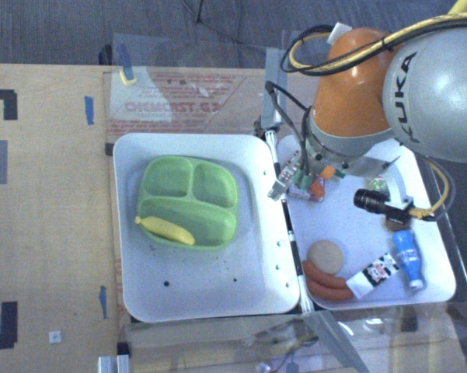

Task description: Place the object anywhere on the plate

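Yellow banana [168, 229] lies on the green plate [189, 201], across its front compartment in the left bin [202, 286]. The gripper [289, 181] hangs over the divide between the bins, well right of the banana; open or closed, I cannot tell from here.

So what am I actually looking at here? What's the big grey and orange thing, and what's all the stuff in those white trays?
One camera above the bench looks down at a slant. The big grey and orange thing is a robot arm reaching in from the right. Its gripper, the small tool at its tip, hangs over the near edge of the right bin; what its tip is doing is too cluttered to read. The left bin holds a green divided plate with a yellow banana on its front edge. The right bin holds two sausages, a round brownish disc, a small blue bottle and other small items.
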